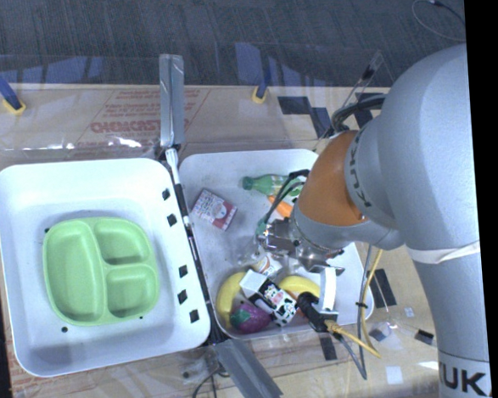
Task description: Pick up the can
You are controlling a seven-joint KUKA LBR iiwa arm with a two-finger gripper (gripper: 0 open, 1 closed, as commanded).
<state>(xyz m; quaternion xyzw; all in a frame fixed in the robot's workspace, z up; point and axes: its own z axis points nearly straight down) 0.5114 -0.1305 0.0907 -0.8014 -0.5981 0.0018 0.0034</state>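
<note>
The gripper [268, 254] hangs low in the right bin [221, 166], above the yellow banana [230, 290]; whether it grips anything, I cannot tell. A green divided plate [99, 268] lies in the left bin [27, 188].

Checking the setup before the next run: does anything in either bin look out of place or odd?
Nothing looks spilled or damaged. The green divided plate lies flat in the left bin. The right bin is cluttered: a small red and white packet, a green bottle and yellow and purple toys heaped at its near edge, under the arm.
</note>
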